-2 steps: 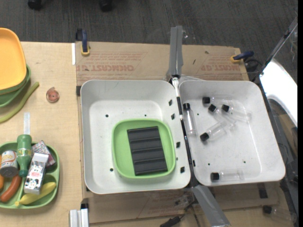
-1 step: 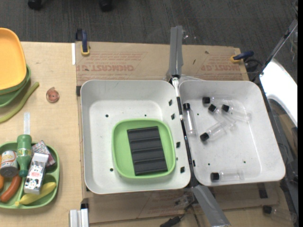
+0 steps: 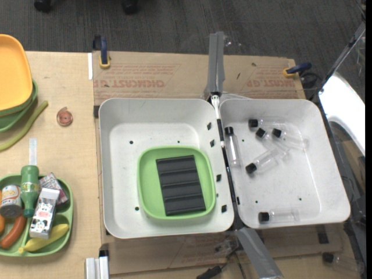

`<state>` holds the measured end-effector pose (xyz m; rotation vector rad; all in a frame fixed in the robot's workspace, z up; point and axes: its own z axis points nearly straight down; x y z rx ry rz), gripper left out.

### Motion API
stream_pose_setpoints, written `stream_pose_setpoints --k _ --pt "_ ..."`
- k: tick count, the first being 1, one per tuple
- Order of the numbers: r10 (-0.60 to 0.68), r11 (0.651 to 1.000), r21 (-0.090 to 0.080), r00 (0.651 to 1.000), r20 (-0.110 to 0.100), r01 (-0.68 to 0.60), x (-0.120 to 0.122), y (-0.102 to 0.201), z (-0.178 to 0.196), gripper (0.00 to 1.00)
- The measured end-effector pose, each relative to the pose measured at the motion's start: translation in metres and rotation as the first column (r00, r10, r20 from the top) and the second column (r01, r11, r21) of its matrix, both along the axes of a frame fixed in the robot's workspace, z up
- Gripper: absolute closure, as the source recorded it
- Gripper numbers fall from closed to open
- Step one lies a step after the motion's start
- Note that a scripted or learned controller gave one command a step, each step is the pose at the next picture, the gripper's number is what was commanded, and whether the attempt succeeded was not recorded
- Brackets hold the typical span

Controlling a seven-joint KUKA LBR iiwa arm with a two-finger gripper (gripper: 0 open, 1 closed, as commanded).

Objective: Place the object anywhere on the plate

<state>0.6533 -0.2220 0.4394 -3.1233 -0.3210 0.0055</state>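
Fingers' state you could not tell from the camera view, nor whether they held anything. You had a dark ribbed block (image 3: 181,185) lying flat on the green plate (image 3: 146,179) in the left bin (image 3: 116,127), so the placing looked done. Capped clear tubes (image 3: 263,160) lay loose in the right bin (image 3: 314,173).

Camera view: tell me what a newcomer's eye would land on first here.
First, the green plate in the left bin, with a dark grey ribbed block lying on it. Next, the clear tubes with black caps scattered across the right bin. Off to the left on the bench, a green tray of toy food and stacked yellow and green plates add colour.
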Motion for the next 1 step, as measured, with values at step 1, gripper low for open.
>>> stream_pose_setpoints --k 1 --pt "-0.001 1.0 0.0 1.0 0.0 0.001 0.0009 -0.0005 0.0004 0.0"
